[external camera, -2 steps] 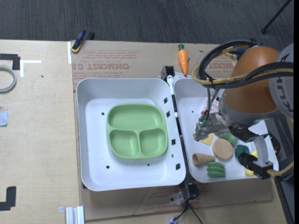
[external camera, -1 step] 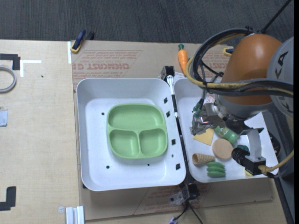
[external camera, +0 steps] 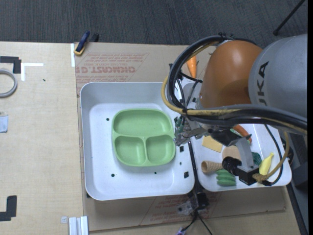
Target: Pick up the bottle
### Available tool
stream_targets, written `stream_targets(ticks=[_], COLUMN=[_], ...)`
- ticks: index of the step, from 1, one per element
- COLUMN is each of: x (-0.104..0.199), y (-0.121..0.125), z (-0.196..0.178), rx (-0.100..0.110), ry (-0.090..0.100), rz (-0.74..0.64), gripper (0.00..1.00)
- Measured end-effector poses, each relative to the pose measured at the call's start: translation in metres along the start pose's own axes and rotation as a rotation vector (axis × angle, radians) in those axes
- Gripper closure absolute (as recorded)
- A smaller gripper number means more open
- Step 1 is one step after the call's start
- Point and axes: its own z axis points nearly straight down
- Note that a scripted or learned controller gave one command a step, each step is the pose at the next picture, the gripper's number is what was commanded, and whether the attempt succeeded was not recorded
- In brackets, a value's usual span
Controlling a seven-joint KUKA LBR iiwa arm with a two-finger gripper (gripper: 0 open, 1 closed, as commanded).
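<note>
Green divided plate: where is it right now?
The green divided plate lies in the left white bin, toward that bin's right side, with the arm and its cables just to its right in the camera view.

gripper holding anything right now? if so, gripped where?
Cannot be told. The arm hangs over the right bin and covers the gripper end; no bottle is visible in a hold. The green tray sits untouched in the left bin.

A green three-part plate (external camera: 144,136) lies in the left bin (external camera: 93,146), just left of the claw (external camera: 182,131). To the claw's right, the right bin (external camera: 281,180) holds an ice-cream cone (external camera: 211,167), a yellow banana (external camera: 265,164) and a green pod-shaped item (external camera: 226,177).
</note>
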Motion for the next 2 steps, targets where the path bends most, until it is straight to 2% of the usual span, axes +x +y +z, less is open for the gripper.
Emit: stream_targets(ticks=[1,2], x=[-0.001,0.073], y=[0.000,0.027], z=[-0.009,0.040], rx=[0.000,0.000], ry=[-0.001,0.000], rz=[0.001,-0.023], gripper=[1.00,1.00])
